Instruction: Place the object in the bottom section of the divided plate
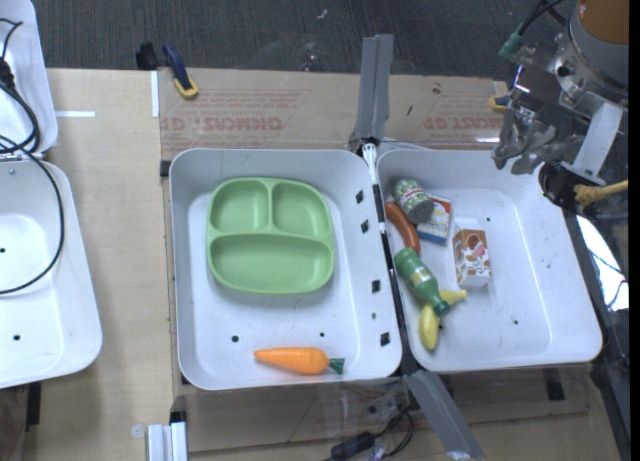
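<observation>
A smooth orange toy carrot (292, 359) with a green stub is seen at 6 o'clock in the left bin (190, 279), below the glossy green divided plate (270, 236), whose wide bottom section is bare. The gripper (525, 149) is held at 2 o'clock over the right bin (540, 299); its fingers cannot be made out.

My two bins (190, 279) are white. I see a pale green divided plate (270, 236), an orange carrot (292, 359) with a green tip, a green bottle (420, 280), a yellow banana (430, 325), and a tan desk (110, 119).
</observation>
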{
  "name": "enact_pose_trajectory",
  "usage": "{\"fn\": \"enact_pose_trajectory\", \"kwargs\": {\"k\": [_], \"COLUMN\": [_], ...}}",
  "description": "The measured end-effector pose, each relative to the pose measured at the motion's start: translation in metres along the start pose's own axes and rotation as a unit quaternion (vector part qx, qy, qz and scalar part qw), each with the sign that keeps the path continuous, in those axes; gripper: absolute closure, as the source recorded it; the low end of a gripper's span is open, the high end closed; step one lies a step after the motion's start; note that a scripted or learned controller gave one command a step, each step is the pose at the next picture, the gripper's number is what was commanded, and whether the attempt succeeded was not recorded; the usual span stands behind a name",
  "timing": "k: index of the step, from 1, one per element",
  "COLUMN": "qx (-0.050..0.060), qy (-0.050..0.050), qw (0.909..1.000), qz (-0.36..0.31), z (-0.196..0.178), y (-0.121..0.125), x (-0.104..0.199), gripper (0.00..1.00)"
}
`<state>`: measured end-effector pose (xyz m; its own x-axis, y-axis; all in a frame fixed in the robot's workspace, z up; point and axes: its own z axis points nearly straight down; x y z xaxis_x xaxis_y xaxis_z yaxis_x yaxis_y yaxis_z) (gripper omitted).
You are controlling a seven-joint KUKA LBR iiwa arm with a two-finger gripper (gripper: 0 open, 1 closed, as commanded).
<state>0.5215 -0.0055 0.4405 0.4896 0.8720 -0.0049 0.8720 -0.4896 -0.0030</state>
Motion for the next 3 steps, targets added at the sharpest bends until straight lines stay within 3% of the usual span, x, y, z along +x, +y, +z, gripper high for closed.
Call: {"fn": "enact_pose_trajectory", "kwargs": {"k": [1, 2, 3], "qx": [0.0, 0.0, 0.001], "qy": [0.0, 0.0, 0.0], "qw": [0.9979, 0.997, 0.9302], "qz": [0.065, 0.077, 0.367], "z": [0.0, 0.002, 0.025], "y": [0.009, -0.002, 0.021], "x": [-0.105, -0.084, -0.125], "gripper": [1.0, 1.0, 1.0]}}
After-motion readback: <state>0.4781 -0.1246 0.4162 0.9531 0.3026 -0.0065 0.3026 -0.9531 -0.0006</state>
